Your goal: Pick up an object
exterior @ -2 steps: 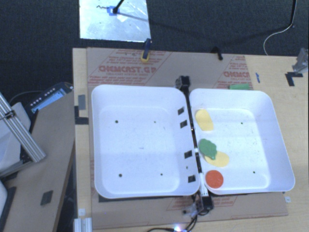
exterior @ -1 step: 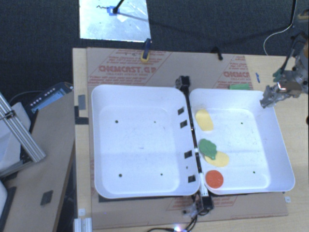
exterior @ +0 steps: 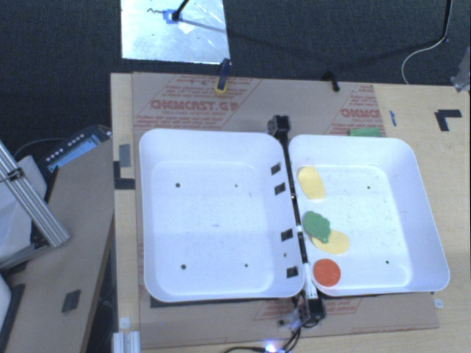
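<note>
right bin (exterior: pixel 412 197) with yellow (exterior: pixel 310 183), green (exterior: pixel 316 224) and orange pieces (exterior: pixel 327 272), hand state cannot tell

From my desk, what I get of the arm (exterior: pixel 464 73) is a small pale grey piece at the right edge of the camera view, high up. Its outline is angular and blurred. I can't tell which part of it this is, or read any markings.
</note>
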`<state>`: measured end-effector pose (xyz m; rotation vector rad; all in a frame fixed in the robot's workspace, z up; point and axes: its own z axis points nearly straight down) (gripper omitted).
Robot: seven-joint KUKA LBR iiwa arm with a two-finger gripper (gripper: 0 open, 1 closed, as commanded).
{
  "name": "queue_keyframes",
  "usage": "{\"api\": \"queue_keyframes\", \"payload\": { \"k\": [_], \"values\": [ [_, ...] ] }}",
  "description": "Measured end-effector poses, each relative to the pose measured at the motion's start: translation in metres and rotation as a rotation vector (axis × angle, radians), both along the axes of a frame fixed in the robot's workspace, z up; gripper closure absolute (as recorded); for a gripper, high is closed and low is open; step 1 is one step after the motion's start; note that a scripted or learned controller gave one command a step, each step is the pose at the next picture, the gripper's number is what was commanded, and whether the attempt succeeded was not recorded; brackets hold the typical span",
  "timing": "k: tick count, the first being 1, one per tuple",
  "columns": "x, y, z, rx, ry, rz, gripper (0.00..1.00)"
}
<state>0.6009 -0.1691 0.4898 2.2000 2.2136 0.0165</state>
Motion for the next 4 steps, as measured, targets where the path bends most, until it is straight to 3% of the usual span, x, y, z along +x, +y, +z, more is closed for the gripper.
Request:
{"api": "queue_keyframes", "payload": {
  "k": [1, 2, 3, 4],
  "values": [
    [-0.043, 0.045, -0.117, 0.01, 0.031, 0.001, 1.0],
    [-0.02, 0.106, -0.082, 0.008, 0.016, 0.005, 1.0],
    [-0.018, 0.155, -0.053, 0.008, 0.016, 0.003, 1.0],
    [-0.106, 0.194, -0.04, 0.01, 0.019, 0.003, 1.0]
  ]
}}
